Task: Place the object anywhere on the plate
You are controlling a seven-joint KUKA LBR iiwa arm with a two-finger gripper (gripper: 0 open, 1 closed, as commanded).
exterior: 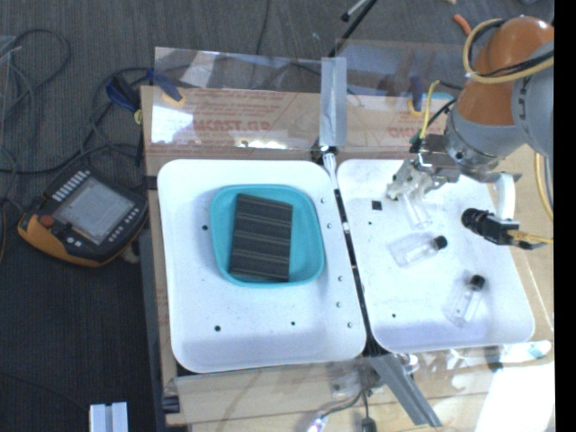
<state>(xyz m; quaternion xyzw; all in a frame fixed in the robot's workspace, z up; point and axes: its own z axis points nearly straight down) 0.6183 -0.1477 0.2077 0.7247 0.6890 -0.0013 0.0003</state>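
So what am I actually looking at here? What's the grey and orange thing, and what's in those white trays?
One camera looks down at a slant on a bench with two shallow white bins. The grey and orange thing is a robot arm reaching in from the right; its claw hangs over the right bin, with nothing visibly between its fingers. Two small clear vials with black caps lie there, one nearer the middle and one nearer the front. In the left bin sits a turquoise plate bearing a dark ribbed block.

The plate [266,235] sits in the left bin [261,331] with a block [261,237] on it. 2 vials [417,247] [467,300] lie apart in the right bin [423,327], the gripper [409,192] above its far side.
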